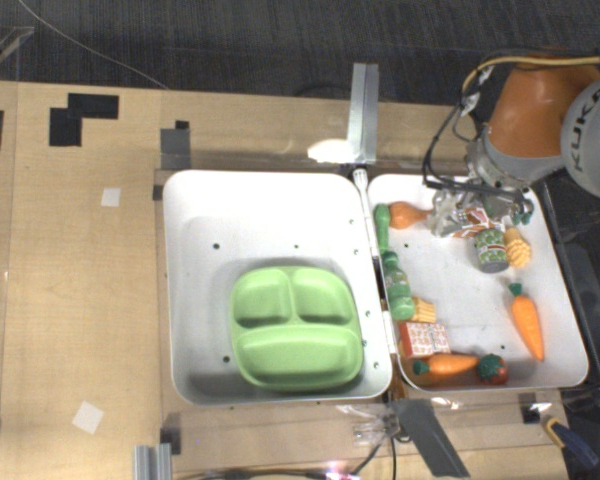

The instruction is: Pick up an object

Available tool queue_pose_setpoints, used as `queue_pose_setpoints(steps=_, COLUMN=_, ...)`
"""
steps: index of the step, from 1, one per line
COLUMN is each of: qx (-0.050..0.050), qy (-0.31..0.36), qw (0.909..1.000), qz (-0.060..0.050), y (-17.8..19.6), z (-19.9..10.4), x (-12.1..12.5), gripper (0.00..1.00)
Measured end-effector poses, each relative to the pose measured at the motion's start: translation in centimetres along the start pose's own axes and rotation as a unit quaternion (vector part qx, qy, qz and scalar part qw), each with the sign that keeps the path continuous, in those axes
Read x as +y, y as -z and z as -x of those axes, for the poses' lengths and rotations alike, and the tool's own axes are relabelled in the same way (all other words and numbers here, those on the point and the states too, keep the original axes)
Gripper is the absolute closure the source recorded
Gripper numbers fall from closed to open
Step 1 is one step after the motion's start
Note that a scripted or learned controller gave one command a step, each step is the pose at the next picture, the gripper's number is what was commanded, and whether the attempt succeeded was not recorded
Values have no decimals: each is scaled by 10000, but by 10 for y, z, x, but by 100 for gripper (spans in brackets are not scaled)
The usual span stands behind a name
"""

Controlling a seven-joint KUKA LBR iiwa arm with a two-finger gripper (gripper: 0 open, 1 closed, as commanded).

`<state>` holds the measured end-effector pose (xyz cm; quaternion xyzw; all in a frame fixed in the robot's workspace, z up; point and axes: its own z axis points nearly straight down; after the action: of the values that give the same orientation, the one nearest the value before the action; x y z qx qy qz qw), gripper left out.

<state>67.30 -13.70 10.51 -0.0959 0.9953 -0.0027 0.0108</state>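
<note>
Toy foods lie scattered in the right bin [570,353]; none sits visibly between the gripper's fingers. Gripper [467,213] is low over the bin's upper part, grey arm [590,138] and orange band [525,108] reaching in from the right.

Finger state: cannot tell. The metal parts blur together with the items under them.

Right bin contents:
- Small can [492,251] with a green label, just below the gripper, near the upper right.
- Yellow corn piece [519,249] touching or just beside the can on its right.
- Orange pear-shaped piece [408,215] at the upper left, just left of the gripper.
- Green bottle [394,286] lying along the left wall, with a slimmer green piece [382,223] above it.
- Carrot [526,324] near the right wall, green top pointing up, well apart from the can.
- Red and white carton [423,339] at the lower left, a small yellow item [424,312] just above it.
- Second carrot [448,365] along the bottom wall, beside a red and green piece [493,369].

Left bin [195,218] holds a green divided tray [296,326], three compartments, set toward the lower right of that bin.

Both bins rest side by side on the wooden bench [70,298].
</note>
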Motion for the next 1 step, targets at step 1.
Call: queue_pose_setpoints(steps=1, qx=19, qy=1658, qw=9862, qz=21, y=69, z=-1, x=-8, gripper=100)
